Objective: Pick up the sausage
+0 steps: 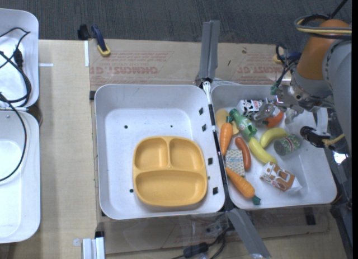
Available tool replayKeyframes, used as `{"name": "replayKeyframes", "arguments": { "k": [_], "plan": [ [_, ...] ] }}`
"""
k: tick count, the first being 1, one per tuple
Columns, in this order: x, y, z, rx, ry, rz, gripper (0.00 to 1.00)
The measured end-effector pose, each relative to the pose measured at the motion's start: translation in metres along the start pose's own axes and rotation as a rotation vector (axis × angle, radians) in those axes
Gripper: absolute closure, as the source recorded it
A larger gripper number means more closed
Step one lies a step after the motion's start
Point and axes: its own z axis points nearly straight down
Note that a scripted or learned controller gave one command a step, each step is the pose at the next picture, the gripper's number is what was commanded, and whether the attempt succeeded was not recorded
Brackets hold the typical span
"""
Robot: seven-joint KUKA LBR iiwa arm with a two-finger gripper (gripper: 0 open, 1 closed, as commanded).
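Glossy plastic sausage (243, 152), matt tray (169, 171)

Even, bright overhead light falls on the pale wooden desk (61, 140), leaving only soft, short shadows inside the two shallow white plastic bins (112, 98). Their glossy rims show mild glare. Focus is fairly sharp, slightly grainy.

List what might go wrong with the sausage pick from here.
1. The sausage lies wedged between a carrot and a banana, so the hand may pinch a neighbour instead.
2. The hand is up by the cow at the right bin's far end, apart from the sausage; its way passes over a green bottle.
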Motion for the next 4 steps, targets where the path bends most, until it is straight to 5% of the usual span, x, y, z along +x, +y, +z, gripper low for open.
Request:
{"name": "replayKeyframes", "arguments": {
  "k": [1, 2, 3, 4],
  "plan": [
    [-0.025, -0.002, -0.038, -0.038, 0.002, 0.138, 0.0],
    [0.005, -0.021, -0.003, -0.044, -0.001, 0.037, 0.0],
    [0.004, -0.022, -0.012, -0.041, -0.002, 0.035, 1.0],
    [0.067, -0.017, -0.088, -0.047, -0.008, -0.227, 1.0]
  ]
}}
